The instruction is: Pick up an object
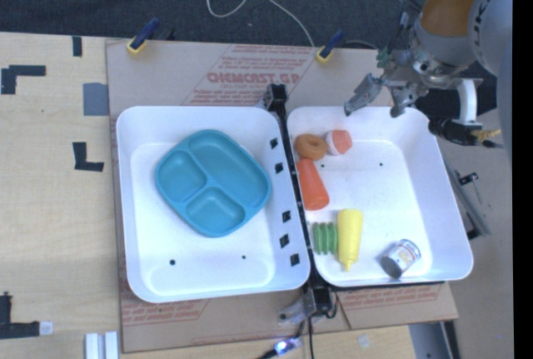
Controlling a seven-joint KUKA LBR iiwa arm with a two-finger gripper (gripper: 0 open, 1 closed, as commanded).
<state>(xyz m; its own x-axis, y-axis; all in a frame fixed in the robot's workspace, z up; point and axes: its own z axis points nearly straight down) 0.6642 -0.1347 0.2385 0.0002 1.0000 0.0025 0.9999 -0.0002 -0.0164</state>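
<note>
Pincer [376, 102] fingers apart, gripping nothing, I see it hovering over right bin [433, 182] back rim. Donut [311, 146], orange carrot [313, 185], yellow bottle [349, 237], can [401, 256] lie inside. Blue plate [213, 181] in left bin [141, 182].

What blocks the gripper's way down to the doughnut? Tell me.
Nothing visible does. The gripper, fingers spread, hangs above the right bin's far rim. The doughnut lies to its left, touching the orange carrot-like piece and the small red-and-white toy, which crowd its sides, not its top.
</note>
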